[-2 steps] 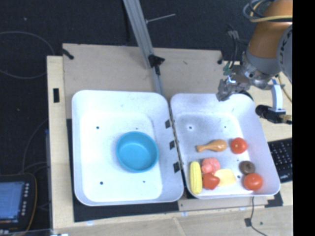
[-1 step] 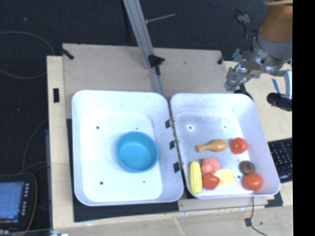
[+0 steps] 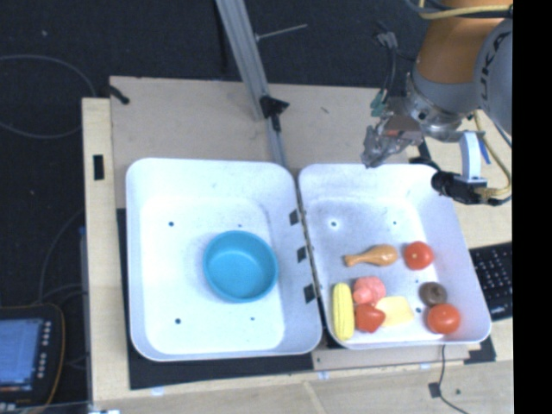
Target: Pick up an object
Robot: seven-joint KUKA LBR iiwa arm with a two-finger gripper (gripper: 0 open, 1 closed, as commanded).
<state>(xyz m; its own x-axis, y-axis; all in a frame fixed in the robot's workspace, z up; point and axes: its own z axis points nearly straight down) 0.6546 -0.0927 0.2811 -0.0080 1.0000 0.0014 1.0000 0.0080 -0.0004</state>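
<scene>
The right bin (image 3: 362, 198) holds several toy foods near its front: a tan chicken drumstick (image 3: 372, 255), a red tomato (image 3: 418, 254), a pink piece (image 3: 368, 289), a yellow corn cob (image 3: 342, 310), a pale yellow block (image 3: 396, 310), a brown donut (image 3: 432, 293), and a second red tomato (image 3: 444, 318). A small red piece (image 3: 368, 319) lies beside the corn. My gripper (image 3: 377, 153) hangs over the back rim of the right bin, well behind the food, with nothing seen in it.
A blue bowl (image 3: 241, 266) sits in the left bin (image 3: 164, 197). A slanted metal pole (image 3: 250, 67) rises behind the bins. A black keyboard (image 3: 493, 279) lies right of the right bin, and cables trail by the arm (image 3: 470, 184).
</scene>
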